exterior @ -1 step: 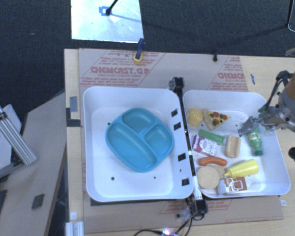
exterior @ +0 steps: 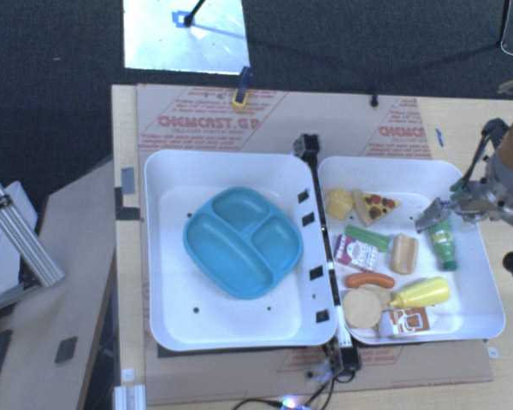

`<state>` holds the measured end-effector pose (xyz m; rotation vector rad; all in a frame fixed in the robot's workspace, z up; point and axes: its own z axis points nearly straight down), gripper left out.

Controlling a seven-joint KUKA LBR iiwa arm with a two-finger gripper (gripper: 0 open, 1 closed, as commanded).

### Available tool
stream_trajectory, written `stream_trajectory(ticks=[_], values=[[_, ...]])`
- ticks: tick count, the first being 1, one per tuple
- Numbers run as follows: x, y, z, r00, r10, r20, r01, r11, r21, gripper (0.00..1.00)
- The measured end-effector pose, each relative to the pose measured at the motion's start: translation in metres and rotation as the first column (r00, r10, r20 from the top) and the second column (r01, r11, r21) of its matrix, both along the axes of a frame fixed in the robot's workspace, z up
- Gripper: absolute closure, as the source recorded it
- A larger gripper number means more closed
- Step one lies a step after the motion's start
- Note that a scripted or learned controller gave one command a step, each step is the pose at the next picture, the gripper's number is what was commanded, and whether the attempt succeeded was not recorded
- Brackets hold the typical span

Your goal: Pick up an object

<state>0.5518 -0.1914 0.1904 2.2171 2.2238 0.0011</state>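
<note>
The right bin [exterior: 487, 301] holds toy food: a yellow cheese wedge [exterior: 339, 202], a pizza slice [exterior: 374, 206], a green stick [exterior: 367, 237], a pink carton [exterior: 352, 253], a bread roll [exterior: 403, 254], a red sausage [exterior: 369, 280], a tan round cookie [exterior: 363, 307], a yellow mustard bottle [exterior: 421, 294], an orange-and-white carton [exterior: 408, 321] and a green bottle [exterior: 444, 247]. My gripper [exterior: 438, 214] hangs at the bin's right side, right over the green bottle's top. Nothing shows between its fingers.
The left bin [exterior: 167, 195] holds a blue divided plate [exterior: 242, 241]. A black divider with clips [exterior: 316, 225] runs between the bins. The grey arm [exterior: 509, 178] enters from the right. A yellow and blue clamp [exterior: 240, 90] stands behind the bins.
</note>
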Motion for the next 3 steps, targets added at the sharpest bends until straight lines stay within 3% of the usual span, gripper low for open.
stream_trajectory(ticks=[2,3], values=[[0.003,0.01,-0.106,1.0,0.005,-0.001,-0.005,1.0,0.013,0.0],[0.002,0.004,-0.094,1.0,0.001,0.002,-0.001,1.0,0.001,1.0]])
